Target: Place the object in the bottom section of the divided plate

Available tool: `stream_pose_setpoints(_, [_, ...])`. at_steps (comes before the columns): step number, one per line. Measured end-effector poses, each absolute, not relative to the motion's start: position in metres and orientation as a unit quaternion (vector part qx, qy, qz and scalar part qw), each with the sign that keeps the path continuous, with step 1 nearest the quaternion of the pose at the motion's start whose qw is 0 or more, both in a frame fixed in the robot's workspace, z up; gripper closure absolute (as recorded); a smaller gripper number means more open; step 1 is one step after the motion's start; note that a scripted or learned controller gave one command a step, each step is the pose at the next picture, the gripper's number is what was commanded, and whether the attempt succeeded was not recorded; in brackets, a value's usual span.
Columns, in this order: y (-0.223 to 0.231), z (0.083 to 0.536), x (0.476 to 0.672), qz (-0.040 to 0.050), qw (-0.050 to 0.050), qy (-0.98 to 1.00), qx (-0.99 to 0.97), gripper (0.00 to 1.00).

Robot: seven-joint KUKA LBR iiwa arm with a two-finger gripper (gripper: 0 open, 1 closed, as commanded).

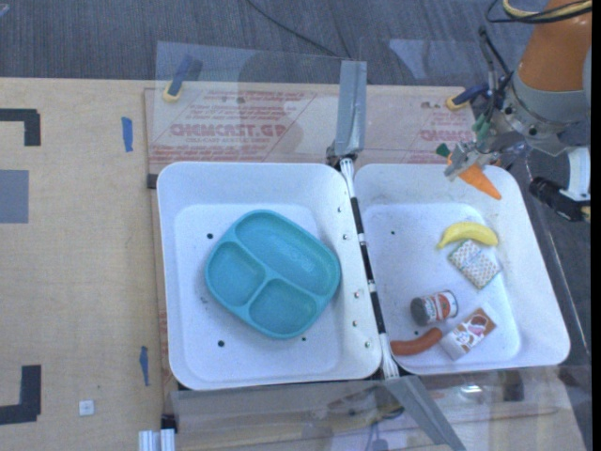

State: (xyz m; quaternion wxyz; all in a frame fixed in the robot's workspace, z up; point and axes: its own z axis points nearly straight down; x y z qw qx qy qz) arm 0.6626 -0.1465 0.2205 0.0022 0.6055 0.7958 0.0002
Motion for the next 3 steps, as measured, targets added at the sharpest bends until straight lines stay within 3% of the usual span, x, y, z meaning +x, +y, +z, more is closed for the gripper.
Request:
stream_pose_setpoints(2, [-0.022,0.185,0.586,0.0003,0.000,0.912,0.409,1.00])
stream_pose_setpoints(3, [0.063,0.185,0.558,0.0007,0.000,0.984,0.179,1.00])
